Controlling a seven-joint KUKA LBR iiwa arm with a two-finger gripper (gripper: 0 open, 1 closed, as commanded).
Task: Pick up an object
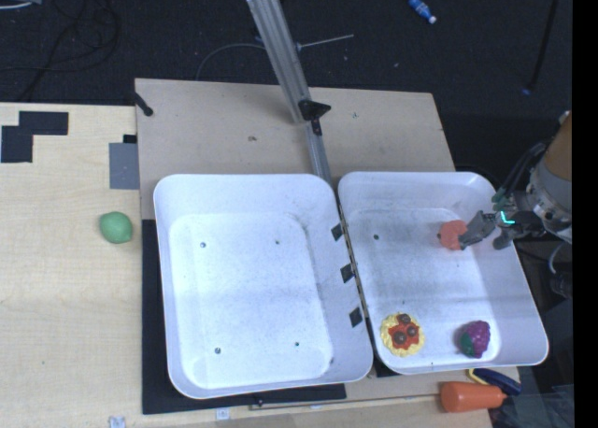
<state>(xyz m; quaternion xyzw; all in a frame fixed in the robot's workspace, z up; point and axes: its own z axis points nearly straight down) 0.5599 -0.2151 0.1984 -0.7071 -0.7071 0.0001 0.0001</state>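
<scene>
Over the right shallow white plastic bin [523,295], my jaws reach a small orange-red block [451,235], positioned for pickup; I cannot tell their state.

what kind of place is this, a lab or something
Probably a robotics lab test bench: two shallow white plastic bins side by side on a plywood board, small toy foods such as a purple grape bunch, and loose black cables on the dark floor.

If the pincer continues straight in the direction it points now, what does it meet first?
Probably the small orange-red object in the right bin, lying just ahead of the pincer, which points left. Height is unclear, so it might pass above.
</scene>
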